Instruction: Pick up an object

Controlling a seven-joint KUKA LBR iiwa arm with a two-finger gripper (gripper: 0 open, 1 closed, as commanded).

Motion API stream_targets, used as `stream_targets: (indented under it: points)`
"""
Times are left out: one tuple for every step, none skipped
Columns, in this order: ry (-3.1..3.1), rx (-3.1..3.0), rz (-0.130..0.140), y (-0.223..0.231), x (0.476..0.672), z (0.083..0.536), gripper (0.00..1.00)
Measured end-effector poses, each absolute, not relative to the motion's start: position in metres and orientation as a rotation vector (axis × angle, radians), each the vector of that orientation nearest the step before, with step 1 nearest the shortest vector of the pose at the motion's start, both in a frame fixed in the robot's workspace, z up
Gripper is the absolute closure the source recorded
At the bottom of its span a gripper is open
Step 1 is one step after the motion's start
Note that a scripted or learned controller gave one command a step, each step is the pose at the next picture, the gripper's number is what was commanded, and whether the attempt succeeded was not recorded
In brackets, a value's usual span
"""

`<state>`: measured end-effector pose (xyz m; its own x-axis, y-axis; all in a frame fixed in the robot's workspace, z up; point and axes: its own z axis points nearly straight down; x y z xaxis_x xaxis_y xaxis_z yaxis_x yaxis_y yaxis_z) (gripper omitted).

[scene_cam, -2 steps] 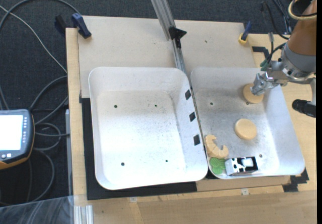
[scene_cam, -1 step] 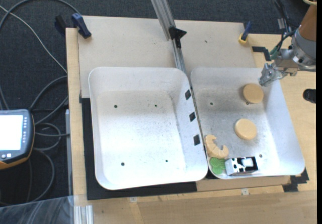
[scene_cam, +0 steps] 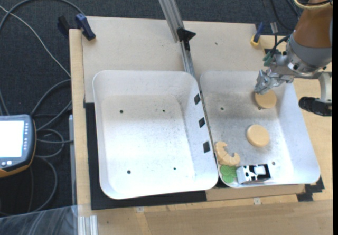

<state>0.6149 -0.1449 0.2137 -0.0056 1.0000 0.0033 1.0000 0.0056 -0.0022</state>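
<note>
Two tan round discs lie in the right bin (scene_cam: 296, 139): one disc (scene_cam: 266, 101) near the far right side, the other disc (scene_cam: 257, 135) closer to the middle. My gripper (scene_cam: 262, 88) hangs at the far edge of the upper disc, right over it. Whether the disc is between the fingers cannot be seen from here. A tan curved piece (scene_cam: 226, 153), a green piece (scene_cam: 228, 174) and a black-and-white block (scene_cam: 255, 172) sit along the bin's near left corner.
The left bin (scene_cam: 148, 133) stands beside the right one. A slanted metal pole (scene_cam: 171, 12) rises from between the bins at the back. Blue clamps (scene_cam: 84, 25) sit on the bench's far edge. A tablet (scene_cam: 15, 141) lies off the bench at left.
</note>
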Motion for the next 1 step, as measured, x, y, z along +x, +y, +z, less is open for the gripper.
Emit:
stream_targets:
  points:
    - [-2.225, -2.212, -0.001, -0.0900, 0.6055, 0.2107, 1.00]
